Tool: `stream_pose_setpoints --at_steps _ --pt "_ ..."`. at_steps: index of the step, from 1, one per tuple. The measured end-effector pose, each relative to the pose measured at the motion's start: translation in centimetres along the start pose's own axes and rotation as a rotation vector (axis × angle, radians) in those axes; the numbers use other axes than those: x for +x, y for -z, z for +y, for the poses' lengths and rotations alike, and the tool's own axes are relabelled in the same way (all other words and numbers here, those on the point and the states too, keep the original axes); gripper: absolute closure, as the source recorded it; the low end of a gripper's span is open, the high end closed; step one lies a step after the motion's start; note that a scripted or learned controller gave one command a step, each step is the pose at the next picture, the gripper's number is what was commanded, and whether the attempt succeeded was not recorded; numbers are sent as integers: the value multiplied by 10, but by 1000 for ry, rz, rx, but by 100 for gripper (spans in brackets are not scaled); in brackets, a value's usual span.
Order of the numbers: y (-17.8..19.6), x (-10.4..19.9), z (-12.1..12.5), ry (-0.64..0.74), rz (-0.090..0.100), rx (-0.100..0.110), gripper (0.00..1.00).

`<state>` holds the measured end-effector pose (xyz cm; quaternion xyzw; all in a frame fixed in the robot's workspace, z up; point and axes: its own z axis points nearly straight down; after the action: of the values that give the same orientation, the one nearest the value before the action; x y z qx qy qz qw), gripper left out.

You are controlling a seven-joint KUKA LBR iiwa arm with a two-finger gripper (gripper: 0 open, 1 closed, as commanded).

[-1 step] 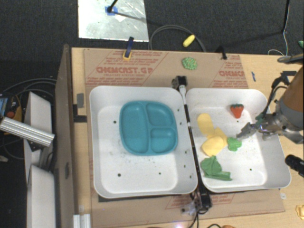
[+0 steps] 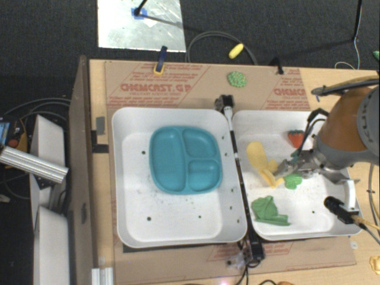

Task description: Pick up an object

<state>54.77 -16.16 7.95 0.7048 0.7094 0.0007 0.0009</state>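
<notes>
Over rt bin [image 2: 332,230], gripper [image 2: 287,170] by yellow toy [image 2: 259,157] (jaws' state unclear).

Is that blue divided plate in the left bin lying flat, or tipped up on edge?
Flat. The blue divided plate lies face up on the left bin floor, its three compartments all showing, nothing in them.
</notes>
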Motion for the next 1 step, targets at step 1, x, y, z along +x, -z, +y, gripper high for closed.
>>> stream_pose_setpoints --at_steps 1 --pt "16 -1 0 -2 0 -2 100"
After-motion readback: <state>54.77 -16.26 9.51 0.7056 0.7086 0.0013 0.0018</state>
